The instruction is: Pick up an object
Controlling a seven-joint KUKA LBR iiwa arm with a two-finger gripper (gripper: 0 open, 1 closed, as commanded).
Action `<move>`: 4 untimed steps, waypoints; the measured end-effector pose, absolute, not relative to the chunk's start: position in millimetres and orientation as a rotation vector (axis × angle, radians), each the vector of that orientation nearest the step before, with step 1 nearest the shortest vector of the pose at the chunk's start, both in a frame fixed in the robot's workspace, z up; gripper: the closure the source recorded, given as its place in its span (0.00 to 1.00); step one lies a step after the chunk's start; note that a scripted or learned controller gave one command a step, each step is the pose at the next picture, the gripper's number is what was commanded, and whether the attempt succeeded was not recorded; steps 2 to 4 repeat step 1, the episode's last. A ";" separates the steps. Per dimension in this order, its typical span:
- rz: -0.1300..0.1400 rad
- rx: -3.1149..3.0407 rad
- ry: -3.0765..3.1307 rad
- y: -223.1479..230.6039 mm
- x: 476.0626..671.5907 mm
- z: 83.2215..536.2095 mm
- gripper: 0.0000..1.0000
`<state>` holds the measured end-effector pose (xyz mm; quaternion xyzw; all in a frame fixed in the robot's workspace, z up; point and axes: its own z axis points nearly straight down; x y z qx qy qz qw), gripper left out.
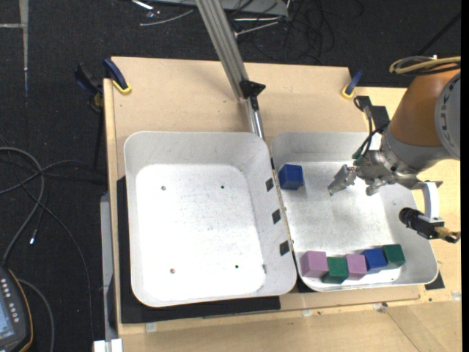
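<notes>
1. My claw (357, 180) hung over the upper part of the right bin (333, 222), reaching in from the right side of the camera view under my grey wrist and orange band.
2. My two fingers stood spread apart, one pointing down-left toward the bin floor and the other off to the right, with nothing between them.
3. A blue cube (291, 176) sat alone near the bin's upper left corner, to the left of my claw and clear of it.
4. Along the bin's near wall a row of cubes lay side by side: a pink cube (314, 263) at the left end, then a green cube (337, 268), a second pink cube (356, 264), a second blue cube (375, 258) and a second green cube (393, 254) at the right end.
5. That row was well apart from my claw, across the bare white floor of the bin.
6. The left bin (194, 218) lay just beside the right one, its edge overlapping it along the middle.
7. Both bins rested on the wooden bench (183, 97).
</notes>
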<state>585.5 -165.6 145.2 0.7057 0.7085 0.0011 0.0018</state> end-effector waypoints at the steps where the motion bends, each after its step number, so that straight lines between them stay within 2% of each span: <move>1: -0.002 2.230 2.215 -204.7 504.5 94.6 0.00; 4: -0.002 2.230 2.215 -204.7 504.5 94.6 0.00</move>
